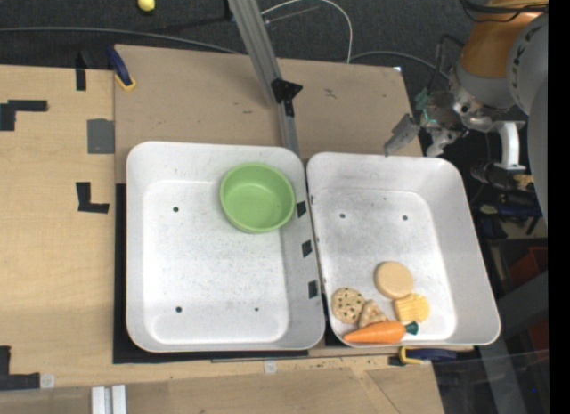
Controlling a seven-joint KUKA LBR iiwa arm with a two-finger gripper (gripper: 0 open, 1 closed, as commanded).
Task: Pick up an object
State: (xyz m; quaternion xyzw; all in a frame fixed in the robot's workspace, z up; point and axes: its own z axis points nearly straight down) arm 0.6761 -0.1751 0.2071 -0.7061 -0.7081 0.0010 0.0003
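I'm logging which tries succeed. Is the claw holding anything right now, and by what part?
Nothing is held. The claw hangs above the far rim of the right bin, and nothing sits between its fingers. The carrot and the other food lie in that bin's near corner.

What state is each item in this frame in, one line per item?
Green bowl: upright, in the left bin.
Carrot: lying flat at the right bin's near edge.
Round cookie: flat, beside the carrot.
Tool: above the right bin's far edge, holding nothing visible.

Arm [508, 20] cut off by right edge; jaws' state unclear at gripper [426, 132]
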